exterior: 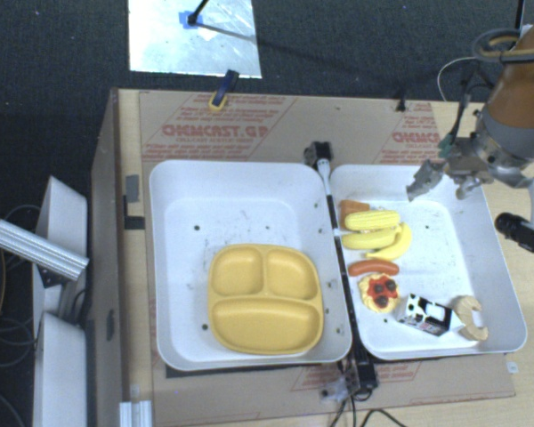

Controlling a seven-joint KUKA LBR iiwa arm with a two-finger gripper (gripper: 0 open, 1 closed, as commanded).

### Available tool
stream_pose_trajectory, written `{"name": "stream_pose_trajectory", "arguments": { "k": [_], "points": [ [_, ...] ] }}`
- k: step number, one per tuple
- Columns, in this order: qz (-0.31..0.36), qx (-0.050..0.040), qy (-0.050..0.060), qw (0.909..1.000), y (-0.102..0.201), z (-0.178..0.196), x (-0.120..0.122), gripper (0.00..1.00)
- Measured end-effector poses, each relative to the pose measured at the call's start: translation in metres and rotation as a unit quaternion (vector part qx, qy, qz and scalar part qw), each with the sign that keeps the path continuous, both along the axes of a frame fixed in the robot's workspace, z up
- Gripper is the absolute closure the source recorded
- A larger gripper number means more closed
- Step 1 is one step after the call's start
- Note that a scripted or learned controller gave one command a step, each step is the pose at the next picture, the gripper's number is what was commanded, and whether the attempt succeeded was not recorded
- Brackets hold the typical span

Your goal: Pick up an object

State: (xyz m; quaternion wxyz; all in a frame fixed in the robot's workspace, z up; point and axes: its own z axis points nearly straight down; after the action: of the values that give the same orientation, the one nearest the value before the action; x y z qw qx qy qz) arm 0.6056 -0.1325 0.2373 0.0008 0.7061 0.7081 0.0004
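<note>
The right bin (503, 278) holds several toy foods. Yellow corn and a banana (374, 229) lie against its left wall, with a red sausage (374, 267) and a pizza slice (379, 293) below them. A black-and-white box (425, 314) and a tan bread piece (470, 318) rest near the front edge. My gripper (442, 185) hangs over the bin's far right part, open, with nothing between its fingers. It is apart from every object, up and to the right of the corn.
The left bin (173, 238) holds a yellow divided plate (267, 298). A black divider bar (332, 229) runs between the bins. The cardboard bench edge (249, 127) lies behind, and a metal rail (36, 245) sits at the left.
</note>
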Motion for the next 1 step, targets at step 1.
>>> {"name": "stream_pose_trajectory", "arguments": {
  "k": [1],
  "points": [
    [0.0,-0.0005,-0.003,1.0,0.0002,-0.1484,-0.0235,0.0]
  ]
}}
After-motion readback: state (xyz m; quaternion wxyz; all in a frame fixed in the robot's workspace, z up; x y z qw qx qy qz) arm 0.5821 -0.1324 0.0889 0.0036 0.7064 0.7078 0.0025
